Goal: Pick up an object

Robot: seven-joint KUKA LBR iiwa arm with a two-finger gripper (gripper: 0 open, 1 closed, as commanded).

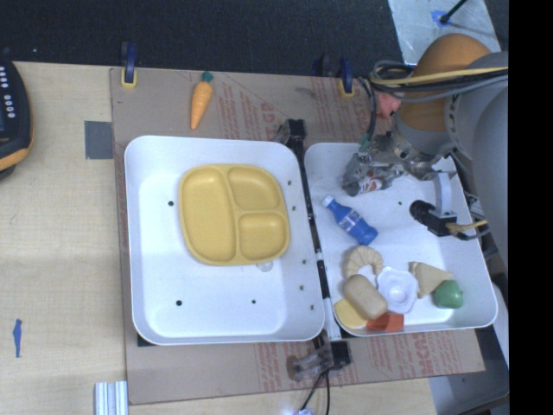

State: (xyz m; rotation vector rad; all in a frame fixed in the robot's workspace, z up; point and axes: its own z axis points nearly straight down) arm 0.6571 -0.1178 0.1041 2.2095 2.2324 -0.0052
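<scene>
We saw a blue bottle point(350, 219), croissant point(363, 258) and toy carrot point(200, 100) on the tabletop point(52, 232); couldn't tell the end effector's point(367, 175) grip.

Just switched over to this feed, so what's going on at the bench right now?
The grey arm reaches in from the right, with its gripper down at the far end of the right bin. Nothing can be seen held in it. The toys lie loose in that bin: a blue bottle near the middle, a croissant, and a green ball near the front corner. The left bin holds a yellow divided plate. A toy carrot lies outside on the board.
</scene>
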